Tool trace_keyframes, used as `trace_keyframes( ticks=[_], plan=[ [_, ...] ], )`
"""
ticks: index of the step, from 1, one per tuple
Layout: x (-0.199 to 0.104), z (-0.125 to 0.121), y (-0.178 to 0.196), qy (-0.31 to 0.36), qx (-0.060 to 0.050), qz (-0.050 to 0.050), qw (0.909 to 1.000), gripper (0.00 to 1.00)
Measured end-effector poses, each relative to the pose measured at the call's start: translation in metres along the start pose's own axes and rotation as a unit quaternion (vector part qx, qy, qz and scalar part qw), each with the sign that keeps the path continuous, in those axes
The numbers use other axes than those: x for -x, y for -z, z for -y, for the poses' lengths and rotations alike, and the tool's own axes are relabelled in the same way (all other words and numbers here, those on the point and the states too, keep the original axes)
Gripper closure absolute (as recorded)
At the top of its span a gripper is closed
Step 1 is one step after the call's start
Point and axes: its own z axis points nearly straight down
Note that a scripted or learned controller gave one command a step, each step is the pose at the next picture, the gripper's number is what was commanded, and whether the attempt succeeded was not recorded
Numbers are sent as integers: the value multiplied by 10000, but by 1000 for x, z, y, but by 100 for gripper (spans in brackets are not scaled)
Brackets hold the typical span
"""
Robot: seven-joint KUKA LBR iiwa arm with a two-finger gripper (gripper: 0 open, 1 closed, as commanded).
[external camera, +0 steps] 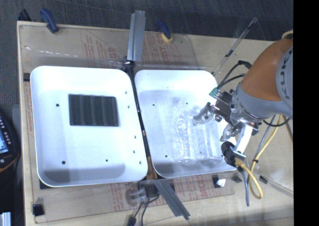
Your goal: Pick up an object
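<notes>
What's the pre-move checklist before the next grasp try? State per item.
1. Target present: clear plastic object lies in right bin. Ok.
2. gripper over right bin, above the object's right part. Ok.
3. Object between fingers: cannot tell.
4. Finger opening: cannot tell.
5. Left bin holds a dark ribbed panel, away from the arm. Ok.
6. Cables hang by right bin's near corner; snag risk cannot tell.

Open left bin (45, 120) but for dark grate (93, 110) mid-floor
</notes>
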Motion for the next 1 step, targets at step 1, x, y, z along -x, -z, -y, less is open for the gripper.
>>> trace_keyframes(
  ticks=[1],
  plan=[
    [17,-13,-10,1196,-12,-14,9928,0]
  ],
)
